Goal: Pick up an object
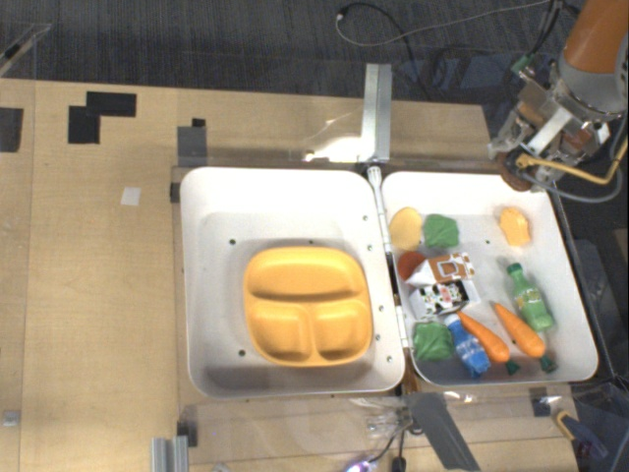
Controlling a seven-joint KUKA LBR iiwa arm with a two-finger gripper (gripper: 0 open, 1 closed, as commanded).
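Note:
My gripper [531, 146] hangs above the far right corner of the right bin [580, 293], outside its rim, with nothing seen in it. The right bin holds a yellow lemon [405, 227], a green leafy piece [440, 231], a yellow-orange chunk [514, 225], a white and red carton [442, 283], a green bottle [529, 300], two carrots [518, 330] [484, 335], a blue bottle [469, 347] and another green piece [430, 340]. All lie apart from the gripper, nearer the camera.
The left bin [211, 224] bears a yellow divided tray [308, 301] at its middle. A metal post [377, 116] stands behind the seam between the bins. Cables [580, 175] trail around the wrist at the right.

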